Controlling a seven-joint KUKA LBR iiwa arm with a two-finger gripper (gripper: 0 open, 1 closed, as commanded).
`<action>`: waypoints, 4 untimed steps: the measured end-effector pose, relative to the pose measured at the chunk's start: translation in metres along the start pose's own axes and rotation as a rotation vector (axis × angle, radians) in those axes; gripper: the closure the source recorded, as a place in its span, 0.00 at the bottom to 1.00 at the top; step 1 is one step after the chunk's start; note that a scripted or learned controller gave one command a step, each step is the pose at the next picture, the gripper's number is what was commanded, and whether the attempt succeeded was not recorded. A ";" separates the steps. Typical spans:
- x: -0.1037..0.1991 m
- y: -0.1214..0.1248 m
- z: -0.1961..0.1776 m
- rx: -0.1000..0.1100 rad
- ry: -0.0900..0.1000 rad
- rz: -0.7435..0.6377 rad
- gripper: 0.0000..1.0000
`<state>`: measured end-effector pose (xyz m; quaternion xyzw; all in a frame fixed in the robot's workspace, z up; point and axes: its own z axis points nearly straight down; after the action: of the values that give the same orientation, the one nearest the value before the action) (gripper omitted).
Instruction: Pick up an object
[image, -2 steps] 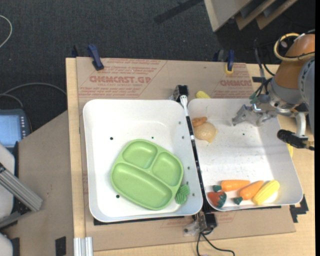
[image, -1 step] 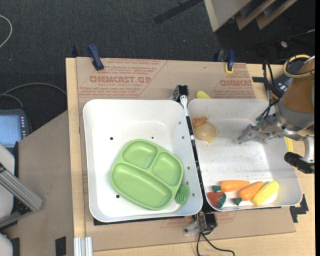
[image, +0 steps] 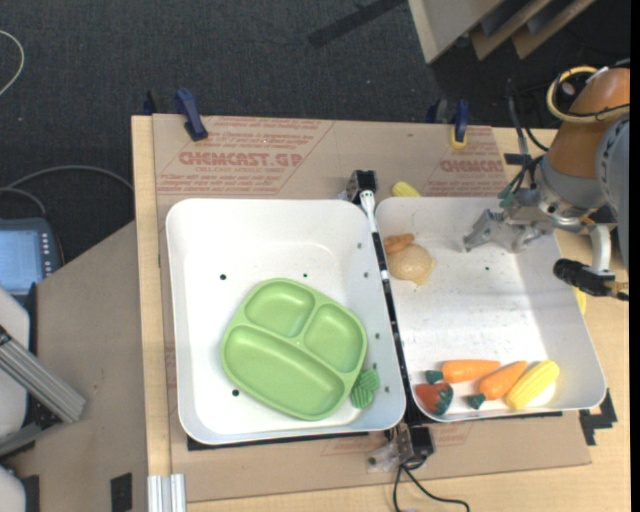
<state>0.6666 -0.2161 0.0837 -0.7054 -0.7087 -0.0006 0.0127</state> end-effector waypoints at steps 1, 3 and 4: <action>-0.002 -0.068 -0.001 -0.017 -0.009 0.002 0.00; -0.002 -0.131 0.001 -0.010 -0.010 0.006 0.00; 0.036 -0.078 0.001 -0.022 -0.020 -0.001 0.00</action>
<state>0.5883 -0.1810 0.0849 -0.7050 -0.7092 -0.0015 -0.0020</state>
